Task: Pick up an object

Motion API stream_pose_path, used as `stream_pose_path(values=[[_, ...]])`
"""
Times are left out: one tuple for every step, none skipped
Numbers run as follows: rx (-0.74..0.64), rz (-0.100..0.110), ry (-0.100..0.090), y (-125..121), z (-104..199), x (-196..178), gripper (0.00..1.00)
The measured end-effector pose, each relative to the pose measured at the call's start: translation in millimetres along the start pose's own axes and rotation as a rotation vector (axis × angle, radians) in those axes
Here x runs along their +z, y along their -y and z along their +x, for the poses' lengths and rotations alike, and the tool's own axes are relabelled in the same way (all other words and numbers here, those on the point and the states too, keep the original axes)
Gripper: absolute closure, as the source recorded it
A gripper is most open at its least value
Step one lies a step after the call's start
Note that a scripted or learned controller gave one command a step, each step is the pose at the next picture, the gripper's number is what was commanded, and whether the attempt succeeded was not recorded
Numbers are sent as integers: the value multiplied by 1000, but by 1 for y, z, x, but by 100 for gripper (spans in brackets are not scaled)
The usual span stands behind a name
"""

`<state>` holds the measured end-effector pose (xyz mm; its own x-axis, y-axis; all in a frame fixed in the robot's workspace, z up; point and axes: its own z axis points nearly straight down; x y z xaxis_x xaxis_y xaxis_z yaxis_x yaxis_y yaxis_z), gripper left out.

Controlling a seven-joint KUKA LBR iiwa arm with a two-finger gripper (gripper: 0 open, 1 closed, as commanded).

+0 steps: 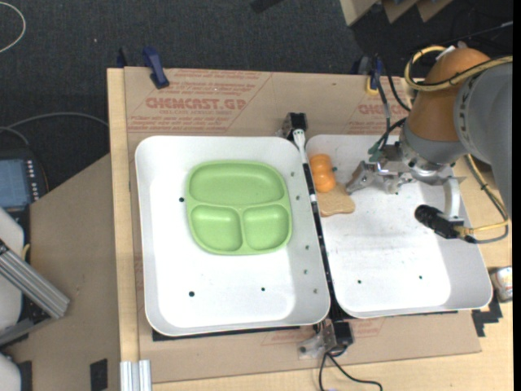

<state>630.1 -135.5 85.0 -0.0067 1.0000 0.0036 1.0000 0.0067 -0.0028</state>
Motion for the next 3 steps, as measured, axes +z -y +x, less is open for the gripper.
stream_pose_path(values=[[6, 4, 0, 81, 47, -20, 0], [9, -8, 4, 52, -13, -1, 0], [5, -9, 3, 114, 21, -114, 0]])
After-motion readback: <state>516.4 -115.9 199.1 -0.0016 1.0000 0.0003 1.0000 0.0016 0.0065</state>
